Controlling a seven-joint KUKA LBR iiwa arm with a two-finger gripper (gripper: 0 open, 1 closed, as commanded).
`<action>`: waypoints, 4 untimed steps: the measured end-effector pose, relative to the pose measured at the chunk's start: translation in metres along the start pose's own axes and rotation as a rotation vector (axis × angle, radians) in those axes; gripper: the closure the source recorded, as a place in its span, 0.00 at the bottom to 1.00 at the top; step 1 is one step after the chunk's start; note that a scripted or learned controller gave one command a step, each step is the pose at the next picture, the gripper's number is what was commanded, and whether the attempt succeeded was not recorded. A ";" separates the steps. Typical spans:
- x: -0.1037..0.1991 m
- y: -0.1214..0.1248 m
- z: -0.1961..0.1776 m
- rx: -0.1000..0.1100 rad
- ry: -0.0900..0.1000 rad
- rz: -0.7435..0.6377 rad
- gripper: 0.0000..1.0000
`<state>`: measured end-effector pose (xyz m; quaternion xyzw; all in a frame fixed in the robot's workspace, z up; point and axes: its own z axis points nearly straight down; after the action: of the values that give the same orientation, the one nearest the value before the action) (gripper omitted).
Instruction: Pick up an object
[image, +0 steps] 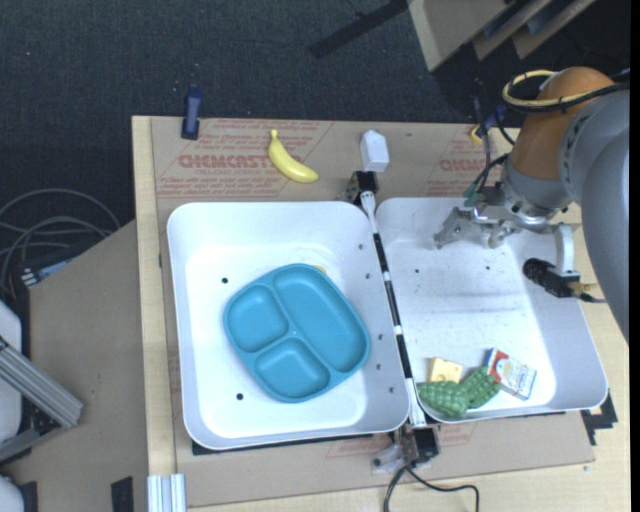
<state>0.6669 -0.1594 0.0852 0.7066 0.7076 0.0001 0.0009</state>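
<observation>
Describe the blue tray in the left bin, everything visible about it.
The blue tray is a plastic-looking, rounded-corner dish with three compartments, two smaller and one larger. It lies flat and right side up, turned at an angle, near the middle of the left bin. It rests on the bin floor; nothing visible lies in it.

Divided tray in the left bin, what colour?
Light blue, plain, no pattern. The divided tray shows best in the camera view, lying in the left bin.

A banana lies on the bench behind the bins.
</observation>
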 end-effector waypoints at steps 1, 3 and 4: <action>-0.063 -0.075 -0.031 0.002 0.002 0.002 0.00; -0.035 -0.158 -0.108 0.003 0.002 0.001 0.00; 0.026 -0.115 -0.031 0.005 0.004 0.000 0.00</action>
<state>0.5515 -0.1331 0.1163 0.7065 0.7078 -0.0003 -0.0020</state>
